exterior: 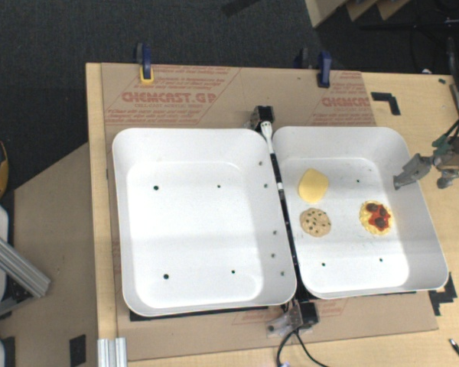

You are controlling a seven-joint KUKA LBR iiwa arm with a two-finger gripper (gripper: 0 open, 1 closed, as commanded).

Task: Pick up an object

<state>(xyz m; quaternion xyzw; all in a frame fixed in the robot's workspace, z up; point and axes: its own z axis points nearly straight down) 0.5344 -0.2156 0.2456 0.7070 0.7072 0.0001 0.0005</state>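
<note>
The gripper (pixel 410 174) hangs over the right bin's (pixel 344 285) right rim, holding nothing; how wide it stands I cannot tell. In that bin lie a yellow piece (pixel 314 185), a cookie (pixel 315 222) and a red-topped pastry (pixel 376 217), apart from each other

You get the hand (pixel 424 167) at the right edge, where the frame cuts off most of it; you cannot tell whether it is open or closed. The worktop (pixel 214 90) runs out past the bottom and right edges. The topping on the small round item (pixel 376 217) is too small to name.
</note>
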